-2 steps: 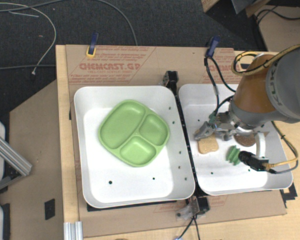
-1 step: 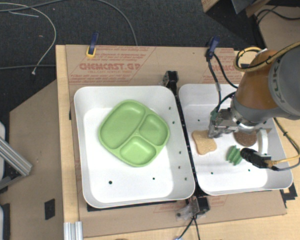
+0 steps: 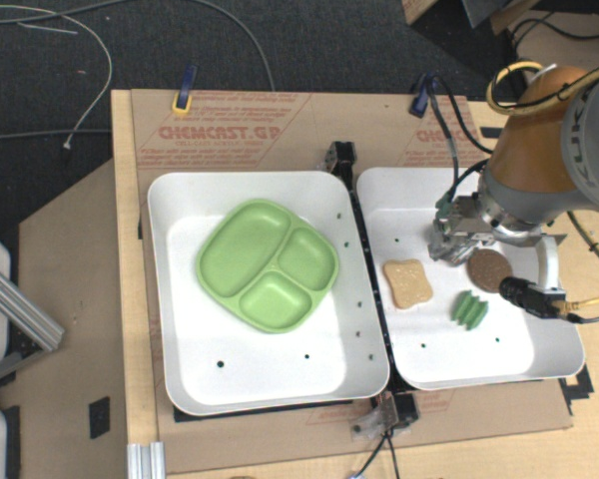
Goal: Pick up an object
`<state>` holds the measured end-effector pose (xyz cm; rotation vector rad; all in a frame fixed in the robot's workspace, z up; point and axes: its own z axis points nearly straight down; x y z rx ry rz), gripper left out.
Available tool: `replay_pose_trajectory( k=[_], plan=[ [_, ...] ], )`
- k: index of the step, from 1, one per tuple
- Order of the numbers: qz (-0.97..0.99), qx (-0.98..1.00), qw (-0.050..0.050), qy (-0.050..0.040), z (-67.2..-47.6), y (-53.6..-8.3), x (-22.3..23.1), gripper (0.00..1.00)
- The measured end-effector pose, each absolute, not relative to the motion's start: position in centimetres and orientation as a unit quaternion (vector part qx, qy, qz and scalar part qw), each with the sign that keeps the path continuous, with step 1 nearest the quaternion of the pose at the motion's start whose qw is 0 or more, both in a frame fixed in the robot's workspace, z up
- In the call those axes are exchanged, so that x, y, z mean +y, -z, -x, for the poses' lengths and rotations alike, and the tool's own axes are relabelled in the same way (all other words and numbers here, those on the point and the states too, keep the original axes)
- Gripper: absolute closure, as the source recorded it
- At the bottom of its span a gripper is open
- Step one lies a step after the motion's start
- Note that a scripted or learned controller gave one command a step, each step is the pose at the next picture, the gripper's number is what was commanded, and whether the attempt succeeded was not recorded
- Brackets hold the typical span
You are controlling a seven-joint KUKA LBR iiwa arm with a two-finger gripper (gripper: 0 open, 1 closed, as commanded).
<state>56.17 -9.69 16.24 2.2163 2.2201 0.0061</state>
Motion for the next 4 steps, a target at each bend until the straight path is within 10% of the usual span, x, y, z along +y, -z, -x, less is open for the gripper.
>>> replay_pose_trajectory(
  k=[4],
  plan=[
    [-0.706,0.709,-0.001,0.0000,-56.5,-28.3,-6.8,1.00]
  ],
)
